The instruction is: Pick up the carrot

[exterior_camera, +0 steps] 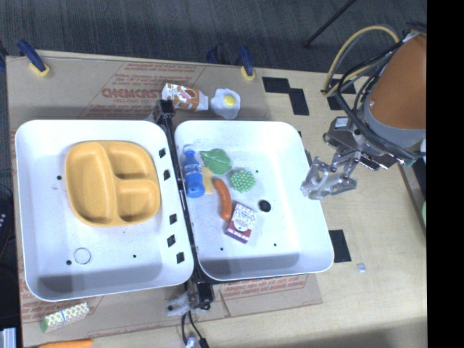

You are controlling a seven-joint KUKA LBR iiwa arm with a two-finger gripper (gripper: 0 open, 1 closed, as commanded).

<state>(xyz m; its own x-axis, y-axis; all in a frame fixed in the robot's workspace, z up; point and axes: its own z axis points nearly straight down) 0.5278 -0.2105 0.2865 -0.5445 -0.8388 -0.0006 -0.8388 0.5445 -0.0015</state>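
Gripper hangs just outside the right bin, and I cannot tell its state; it holds nothing, since the carrot lies inside among clutter, awaiting approach.

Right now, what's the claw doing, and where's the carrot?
Claw outside right bin, holding nothing. Carrot lies in bin, untouched. Red packet and green ball crowd it.

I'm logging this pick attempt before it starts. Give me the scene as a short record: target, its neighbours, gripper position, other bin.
target: carrot, lying in the right bin
neighbours: blue bottle to its left, green ball and red packet to its right
gripper: gripper beside the right bin's right rim, apart from the carrot
other bin: left bin bears a yellow divided tray
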